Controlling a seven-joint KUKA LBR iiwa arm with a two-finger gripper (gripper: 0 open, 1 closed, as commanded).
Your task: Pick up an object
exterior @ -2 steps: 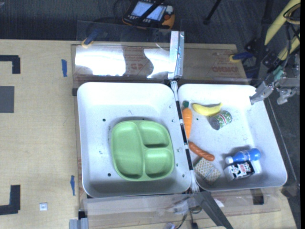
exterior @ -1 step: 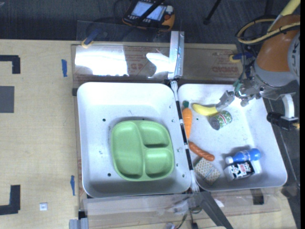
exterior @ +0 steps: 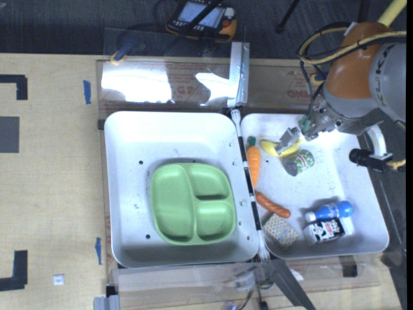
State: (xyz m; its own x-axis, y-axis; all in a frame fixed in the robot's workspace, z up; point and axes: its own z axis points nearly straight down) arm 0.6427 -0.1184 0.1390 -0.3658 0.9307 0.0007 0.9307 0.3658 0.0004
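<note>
Dark grey floor (exterior: 77, 11) across the top of the frame. Pale wood bench (exterior: 45, 173) at left, marked with black squares (exterior: 9, 134) and blue tape (exterior: 87, 92).

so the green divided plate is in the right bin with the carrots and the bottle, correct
Not quite. The camera view shows the green divided plastic plate lying in the left white bin. The two orange carrots and the blue-capped white bottle do lie in the right white bin, as you said.
</note>
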